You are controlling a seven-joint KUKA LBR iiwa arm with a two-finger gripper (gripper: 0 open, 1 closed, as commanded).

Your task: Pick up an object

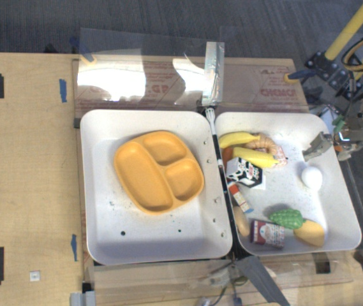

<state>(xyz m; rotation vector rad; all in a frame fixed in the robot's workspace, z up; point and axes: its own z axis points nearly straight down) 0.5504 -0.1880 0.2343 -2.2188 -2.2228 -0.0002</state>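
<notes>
The end effector (318, 144) (whether wide or narrow I cannot tell) sits at the right bin's (350, 199) upper-right edge, the white ball (311, 177) just below it.

Evenly and brightly lit from overhead. Strong white glare on the clear plastic sheet (144, 75) behind the bins, washing out the print beneath. Soft, short shadows under the orange tray (159, 171) and beside the white ball (312, 177). Slightly soft focus throughout; dim toward the upper edge.
</notes>
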